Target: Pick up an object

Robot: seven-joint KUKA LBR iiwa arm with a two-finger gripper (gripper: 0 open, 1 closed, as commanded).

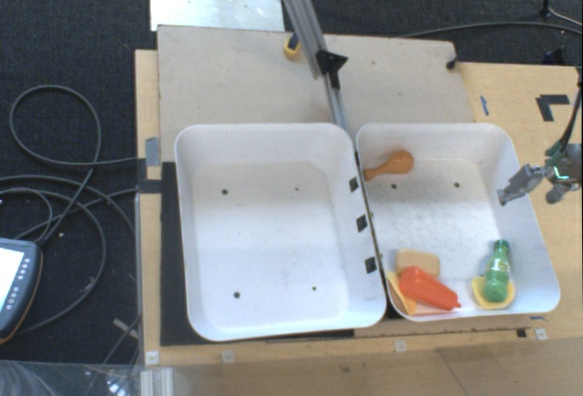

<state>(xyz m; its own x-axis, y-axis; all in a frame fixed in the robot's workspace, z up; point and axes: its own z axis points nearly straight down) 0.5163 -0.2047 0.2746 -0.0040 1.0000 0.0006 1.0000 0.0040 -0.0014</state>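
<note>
Objects: four things lie in the right bin (510, 148), none lifted.
Drumstick: a brown drumstick-shaped toy (390, 165) lies near the far left corner of the right bin, its thin end toward the divider.
Carrot: an orange carrot-like piece (428, 289) lies at the near left of the right bin, slanted, its lower part over a yellow wedge (397, 288).
Block: a tan block (418, 261) sits just behind the carrot, touching it.
Bottle: a green bottle (496, 269) rests at the near right corner, its base on a yellow disc (493, 294).
Tool: the tool (545, 183) shows at the right edge, over the right wall of the right bin, well apart from every object; whether it is parted or closed cannot be told, and nothing is seen in it.
Left bin: the left bin (196, 148) stands touching the right one along a shared edge marked by small black clips.
Worktop: the worktop (237, 76) carries both bins; a grey pole (301, 7) slants over its far side.
Floor: dark carpet with looping cables (55, 157) lies to the left.
</note>
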